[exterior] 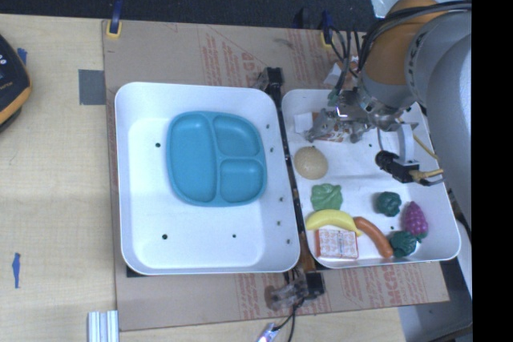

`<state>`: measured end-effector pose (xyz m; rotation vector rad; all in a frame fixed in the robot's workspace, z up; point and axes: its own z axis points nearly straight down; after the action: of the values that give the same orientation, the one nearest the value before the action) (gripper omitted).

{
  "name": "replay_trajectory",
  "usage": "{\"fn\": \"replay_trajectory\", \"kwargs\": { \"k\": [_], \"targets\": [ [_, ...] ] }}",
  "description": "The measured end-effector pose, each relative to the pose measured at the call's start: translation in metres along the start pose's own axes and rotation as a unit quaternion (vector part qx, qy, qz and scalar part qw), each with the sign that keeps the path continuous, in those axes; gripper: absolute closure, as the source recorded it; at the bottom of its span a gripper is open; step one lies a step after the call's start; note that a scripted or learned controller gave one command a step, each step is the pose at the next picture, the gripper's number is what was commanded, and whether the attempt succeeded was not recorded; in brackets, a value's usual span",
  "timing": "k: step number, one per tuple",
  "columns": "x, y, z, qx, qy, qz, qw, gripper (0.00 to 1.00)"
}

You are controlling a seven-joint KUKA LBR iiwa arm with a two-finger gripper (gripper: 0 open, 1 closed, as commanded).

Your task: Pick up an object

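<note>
Lying in the right bin (449,252), the pale round ball (310,162) sits near its left wall, beside the divider. The hand (335,126) hangs just above and to the right of it; its metal parts blur together, so I cannot tell how wide it is open or if it grips something. Lower in this bin are a green leaf (325,195), banana (330,219), sausage (373,236), purple grapes (414,219). The left bin (136,196) holds a blue divided plate (216,157).

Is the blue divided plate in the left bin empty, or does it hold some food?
Empty. The blue plate shows all three compartments bare; the toy foods, such as the banana, lie in the right bin.
</note>
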<state>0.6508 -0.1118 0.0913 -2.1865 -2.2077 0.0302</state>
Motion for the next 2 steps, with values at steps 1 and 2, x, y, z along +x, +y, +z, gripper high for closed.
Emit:
{"fn": "replay_trajectory", "kwargs": {
  "k": [1, 2],
  "targets": [
    [0.0053, -0.0009, 0.0009, 0.0, -0.003, 0.001, 1.0, 0.0],
    [-0.0027, -0.0001, 0.0001, 0.0, 0.001, 0.0, 1.0, 0.0]
  ]
}}
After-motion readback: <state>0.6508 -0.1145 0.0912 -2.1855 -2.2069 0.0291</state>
